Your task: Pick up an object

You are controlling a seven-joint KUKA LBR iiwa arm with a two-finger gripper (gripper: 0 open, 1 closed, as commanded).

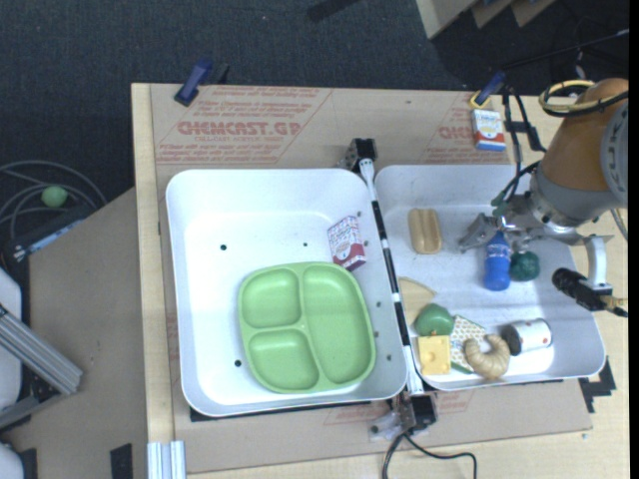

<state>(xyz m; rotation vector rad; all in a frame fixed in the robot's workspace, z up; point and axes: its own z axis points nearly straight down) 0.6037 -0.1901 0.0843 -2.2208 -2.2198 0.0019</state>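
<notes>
The bench carries two white bins side by side. Along the near wall of the right bin (589, 352) lies a cluster: a yellow cheese block (433, 354), a green round item (433, 319), a curled tan pastry (488, 357) and a white cylinder with a dark cap (526, 336). In the left bin (200, 297), a green divided tray (305, 325) sits toward the near right corner, with a small red-and-white packet (346, 241) just beyond it, close to the wall shared by the two bins.

Farther back in the right bin, a tan oblong piece (425, 231) lies near the left wall, its long axis running near to far. The arm enters from the right with the gripper (496, 230) lowered over the middle of the right bin. The fingers appear spread rather than closed, and nothing can be confirmed between them.

The probable target is the blue bottle (497, 265). It stands directly on the near side of the gripper, touching or almost touching the fingertips, with its long axis running near to far. A small dark green object (524, 264) sits just beside the bottle on the right. The grasp is judged not yet made: the fingers must straddle the bottle across its short axis. The neighbouring green object could obstruct one finger.
</notes>
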